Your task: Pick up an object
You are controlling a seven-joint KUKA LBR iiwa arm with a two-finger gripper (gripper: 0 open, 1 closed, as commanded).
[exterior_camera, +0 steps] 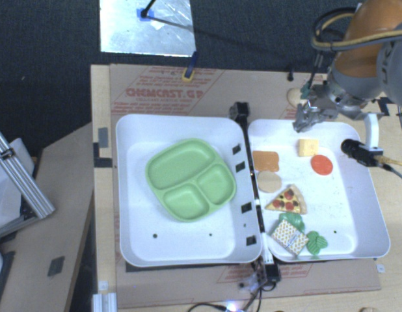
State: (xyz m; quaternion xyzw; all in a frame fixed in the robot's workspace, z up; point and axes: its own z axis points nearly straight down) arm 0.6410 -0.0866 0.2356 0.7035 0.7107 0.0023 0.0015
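In the left bin point(133, 239), centre-left of frame, a green divided plate point(190, 179) lies flat, tilted a bit, three compartments, nothing in them; bare white floor all round it. A black-clipped divider rim point(248, 174) runs between the two bins. Right bin point(367, 220), left side near the divider: orange-brown toast-like slab point(265, 160), pale round disc point(269, 182) just below it, touching or nearly. Below that a pizza slice point(287, 201), then a clutter at the lower edge: green leafy piece point(315, 242) and a small patterned packet point(289, 238), crowded together. Further right, upper part: yellow cheese block point(308, 147), red round slice point(322, 165) just beside it, lower right. Right half of this bin is open floor. Gripper point(306, 120) sits at upper right, over the bin's back rim, just above the cheese block, apart from it; cannot tell its state. Black cable fitting point(357, 150) overhangs the right rim.
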